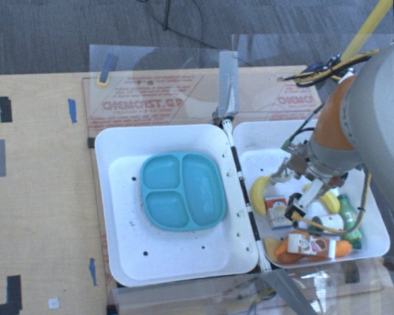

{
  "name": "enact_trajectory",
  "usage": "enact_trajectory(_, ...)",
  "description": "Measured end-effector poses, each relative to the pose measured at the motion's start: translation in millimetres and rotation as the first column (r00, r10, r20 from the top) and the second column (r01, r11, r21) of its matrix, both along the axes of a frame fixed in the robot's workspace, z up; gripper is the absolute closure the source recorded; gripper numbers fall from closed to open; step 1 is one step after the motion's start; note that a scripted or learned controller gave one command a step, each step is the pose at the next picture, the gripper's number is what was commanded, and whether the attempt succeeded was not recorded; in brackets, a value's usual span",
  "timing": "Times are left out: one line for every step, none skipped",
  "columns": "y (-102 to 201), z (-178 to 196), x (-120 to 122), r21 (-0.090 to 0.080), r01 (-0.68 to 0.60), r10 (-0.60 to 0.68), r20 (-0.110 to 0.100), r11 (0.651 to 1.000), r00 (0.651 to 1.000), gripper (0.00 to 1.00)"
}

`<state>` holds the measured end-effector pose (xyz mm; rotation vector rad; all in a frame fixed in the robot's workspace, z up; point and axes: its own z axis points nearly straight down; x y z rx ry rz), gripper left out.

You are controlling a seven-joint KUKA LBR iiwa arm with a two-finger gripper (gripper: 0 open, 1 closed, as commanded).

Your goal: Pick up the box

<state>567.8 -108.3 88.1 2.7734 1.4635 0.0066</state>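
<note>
Far to the left of the box, the pale wooden desk [41,194] carries the left bin [121,210]. A teal divided plate [183,190] lies flat in that bin, well apart from the box. The box [277,212] itself, small, red and white, lies in the right bin [263,160] near that bin's left wall. A banana [258,195] curves just to the box's left and touches it or nearly so. The gripper [300,181] hangs over the same bin, just to the right of the box and slightly farther back. It is close to the box but not around it, and whether it is spread or pressed together cannot be told. In front of the box and to its right, a white and red carton [312,245] lies across an orange carrot-like piece [345,248]. Farther right of the box are a small yellow piece [330,202] and a green bottle [346,210].
</note>
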Motion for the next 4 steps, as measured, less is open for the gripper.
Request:
enact_trajectory(6.5, 1.9, -74.1, 0.014, 0.383, -0.383, 0.008, 0.924, 0.924, 0.0)
enact_trajectory(9.8, -0.6, -7.6, 0.002, 0.607, -0.607, -0.003, 0.794, 0.794, 0.0)
enact_trajectory(15.8, -1.2, 71.3, 0.003, 0.667, -0.667, -0.005, 0.745, 0.745, 0.0)
enact_trajectory(23.6, 96.8, 91.5, 0.002, 0.683, -0.683, -0.008, 0.73, 0.73, 0.0)
